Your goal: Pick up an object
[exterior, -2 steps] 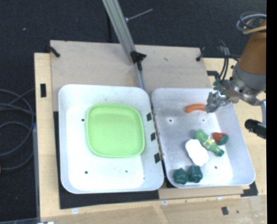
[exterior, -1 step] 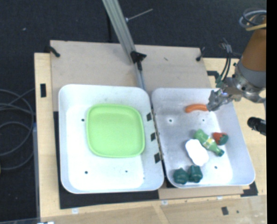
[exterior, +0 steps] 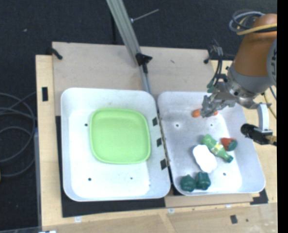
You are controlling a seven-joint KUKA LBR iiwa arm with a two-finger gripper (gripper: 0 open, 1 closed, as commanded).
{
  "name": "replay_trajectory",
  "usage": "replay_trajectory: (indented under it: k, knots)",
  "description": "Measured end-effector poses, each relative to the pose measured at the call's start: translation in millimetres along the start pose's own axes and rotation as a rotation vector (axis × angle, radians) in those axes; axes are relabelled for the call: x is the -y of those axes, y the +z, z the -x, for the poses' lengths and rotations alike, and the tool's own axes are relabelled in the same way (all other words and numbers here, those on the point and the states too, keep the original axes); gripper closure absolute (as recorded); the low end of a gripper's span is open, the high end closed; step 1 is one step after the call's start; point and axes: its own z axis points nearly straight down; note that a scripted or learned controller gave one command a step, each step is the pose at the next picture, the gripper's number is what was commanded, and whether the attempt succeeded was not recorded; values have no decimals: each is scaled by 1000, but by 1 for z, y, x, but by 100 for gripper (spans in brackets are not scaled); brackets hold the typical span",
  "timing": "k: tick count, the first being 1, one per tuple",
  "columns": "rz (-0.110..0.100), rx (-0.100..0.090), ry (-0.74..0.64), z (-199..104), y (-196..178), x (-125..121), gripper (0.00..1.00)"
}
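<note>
while the gripper [exterior: 209, 108] hangs low over the far part of the right bin [exterior: 248, 181], a small orange object [exterior: 196, 113] lies on the bin floor just beside its tip, touching or nearly so. whether the fingers are spread or closed cannot be told from this angle, and nothing is seen between them. no lift shows, so the pick looks not yet done: the grasp and the raise are both left. nearer the front of that bin rest a white lump [exterior: 204, 158], a green bottle [exterior: 217, 149], a red piece [exterior: 228, 142] and two dark green blocks [exterior: 195, 181]. the left bin [exterior: 73, 101] holds a green plate [exterior: 120, 135].
</note>
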Motion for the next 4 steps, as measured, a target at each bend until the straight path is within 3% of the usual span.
replay_trajectory:
  k: [4]
  knots:
    - [0,0,0,-202,-7,-14,100]
